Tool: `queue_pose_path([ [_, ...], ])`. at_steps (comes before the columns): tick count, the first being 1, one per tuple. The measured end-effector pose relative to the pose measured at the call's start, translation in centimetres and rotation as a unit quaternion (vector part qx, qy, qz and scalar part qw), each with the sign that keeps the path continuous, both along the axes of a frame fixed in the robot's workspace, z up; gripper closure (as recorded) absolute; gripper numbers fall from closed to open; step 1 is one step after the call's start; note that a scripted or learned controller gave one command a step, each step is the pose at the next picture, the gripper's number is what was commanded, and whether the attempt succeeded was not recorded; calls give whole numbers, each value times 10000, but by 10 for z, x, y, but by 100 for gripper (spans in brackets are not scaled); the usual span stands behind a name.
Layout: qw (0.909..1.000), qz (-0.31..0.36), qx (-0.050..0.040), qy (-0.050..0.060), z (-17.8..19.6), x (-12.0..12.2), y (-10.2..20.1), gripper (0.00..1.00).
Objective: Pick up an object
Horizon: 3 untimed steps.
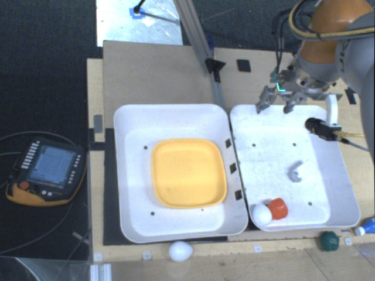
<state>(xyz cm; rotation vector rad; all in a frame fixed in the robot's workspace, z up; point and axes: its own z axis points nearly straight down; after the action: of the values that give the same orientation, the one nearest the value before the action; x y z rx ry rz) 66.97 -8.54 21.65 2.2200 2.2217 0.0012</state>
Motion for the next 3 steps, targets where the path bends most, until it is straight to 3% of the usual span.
queue_pose_path([
  [1, 10000, 0, 0, 0, 0, 0, 0, 0],
  [3, 10000, -7, 0, 25, -100, -1, -12, 0],
])
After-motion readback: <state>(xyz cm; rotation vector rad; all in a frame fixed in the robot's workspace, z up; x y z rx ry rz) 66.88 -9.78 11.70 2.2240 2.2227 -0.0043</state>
